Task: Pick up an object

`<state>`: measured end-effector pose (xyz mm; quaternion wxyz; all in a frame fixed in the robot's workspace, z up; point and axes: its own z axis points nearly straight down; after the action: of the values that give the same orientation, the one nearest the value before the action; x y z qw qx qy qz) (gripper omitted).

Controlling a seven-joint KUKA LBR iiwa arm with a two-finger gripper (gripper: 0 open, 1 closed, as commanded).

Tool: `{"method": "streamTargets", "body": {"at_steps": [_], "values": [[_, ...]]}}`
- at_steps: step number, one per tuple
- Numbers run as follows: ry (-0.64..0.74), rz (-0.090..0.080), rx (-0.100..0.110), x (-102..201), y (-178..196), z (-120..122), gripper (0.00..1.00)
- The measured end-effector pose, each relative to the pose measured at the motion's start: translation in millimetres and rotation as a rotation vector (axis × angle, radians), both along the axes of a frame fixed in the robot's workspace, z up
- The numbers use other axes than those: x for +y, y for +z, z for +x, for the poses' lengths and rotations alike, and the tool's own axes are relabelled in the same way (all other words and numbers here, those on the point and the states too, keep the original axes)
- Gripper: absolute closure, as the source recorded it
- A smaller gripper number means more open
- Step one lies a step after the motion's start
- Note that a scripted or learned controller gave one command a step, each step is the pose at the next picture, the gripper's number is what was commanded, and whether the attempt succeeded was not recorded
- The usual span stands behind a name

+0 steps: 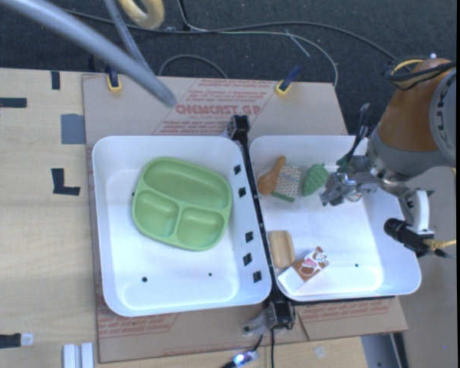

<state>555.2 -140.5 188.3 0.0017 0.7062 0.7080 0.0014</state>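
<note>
My claw point(339, 190) hangs over the right bin point(368, 278), just beside the green toy point(315, 178); can't tell its state. Green divided plate point(182, 204) in left bin point(115, 282).

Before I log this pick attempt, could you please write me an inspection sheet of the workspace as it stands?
Surface: two white bins, left bin and right bin, on a cardboard sheet.
Job's things: right bin holds an orange piece, a checked piece, a green piece, a tan block and a small printed packet.
Clutter: green divided plate in the left bin.
Hand: hand low over the right bin, beside the green piece; grip unclear.
Cables: thin wires behind the bins.
Surroundings: dark floor, grey pole.
</note>
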Motion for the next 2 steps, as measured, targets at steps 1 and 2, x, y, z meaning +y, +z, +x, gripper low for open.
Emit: {"method": "streamTargets", "body": {"at_steps": [1, 2], "values": [[0.000, -0.001, -0.002, 2.3, 63.6, 0.4, 1.00], [0.003, 0.001, 0.007, 56.1, 61.4, -18.6, 1.00]]}}
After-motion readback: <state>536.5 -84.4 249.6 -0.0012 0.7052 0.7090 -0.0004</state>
